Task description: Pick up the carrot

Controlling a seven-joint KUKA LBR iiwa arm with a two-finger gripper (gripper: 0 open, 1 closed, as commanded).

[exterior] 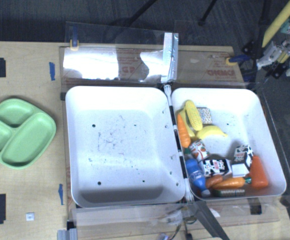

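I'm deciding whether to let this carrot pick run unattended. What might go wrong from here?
1. The right bin holds several orange items: one against the divider, one low, one at the right. The program may target the wrong one.
2. The divider-side piece lies tight between the wall and the corn, leaving little finger room.
3. The low piece sits among small cartons, so a grasp may catch those.

This is a robot lab: a plywood bench (29, 64) marked with black and blue tape carries two white bins (119, 104), with tripod legs (150, 4) on grey carpet beyond its far edge and cabling at the far right corner.
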